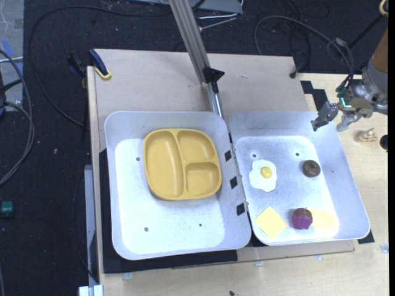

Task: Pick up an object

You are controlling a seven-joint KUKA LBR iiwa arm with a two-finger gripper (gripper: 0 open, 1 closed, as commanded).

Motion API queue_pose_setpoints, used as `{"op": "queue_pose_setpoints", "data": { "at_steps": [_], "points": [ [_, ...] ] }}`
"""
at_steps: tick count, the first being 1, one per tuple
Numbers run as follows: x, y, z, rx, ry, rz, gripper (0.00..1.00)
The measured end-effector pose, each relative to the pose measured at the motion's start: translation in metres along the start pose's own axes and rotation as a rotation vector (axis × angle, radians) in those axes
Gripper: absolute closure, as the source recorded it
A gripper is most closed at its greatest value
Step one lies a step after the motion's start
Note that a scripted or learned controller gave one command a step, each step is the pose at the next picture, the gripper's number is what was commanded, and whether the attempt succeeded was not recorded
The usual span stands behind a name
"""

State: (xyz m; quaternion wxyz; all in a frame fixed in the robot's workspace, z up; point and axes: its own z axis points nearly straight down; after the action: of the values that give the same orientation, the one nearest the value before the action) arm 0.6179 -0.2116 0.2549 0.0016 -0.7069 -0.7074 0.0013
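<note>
Nearest you, along the 6 o'clock edge of the right bin: a yellow cheese slice, a purple round piece just beside it toward 3 o'clock, and a paler yellow flat piece touching the purple one. They crowd each other, so they are poor first targets.

Mid-bin: a fried egg lies flat with space all round, and a brown doughnut sits apart at its 3 o'clock. The doughnut looks the best pick: raised, compact and isolated. The egg is likely too flat for a clean pinch.

Left bin: a yellow divided plate, wide and awkward. Leave it.

Far side: the pincer hovers over the right bin's 1 o'clock corner with fingers spread, holding nothing. Bring it toward 7 o'clock until it is centred over the doughnut, descend straight, straddle it, and close only once low enough. On the counter beyond the rim, a small pale object rests; ignore it.
</note>
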Motion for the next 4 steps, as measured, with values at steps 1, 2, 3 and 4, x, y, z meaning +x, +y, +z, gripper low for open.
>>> {"op": "queue_pose_setpoints", "data": {
  "at_steps": [1,2,3,4],
  "points": [
    [0.000,0.001,-0.003,-0.005,-0.001,-0.001,0.00],
    [0.003,0.008,0.043,-0.002,-0.001,-0.003,0.00],
    [0.011,0.001,0.092,-0.001,0.000,-0.001,0.00],
    [0.002,0.005,0.143,-0.002,-0.001,0.001,0.00]
  ]
}}
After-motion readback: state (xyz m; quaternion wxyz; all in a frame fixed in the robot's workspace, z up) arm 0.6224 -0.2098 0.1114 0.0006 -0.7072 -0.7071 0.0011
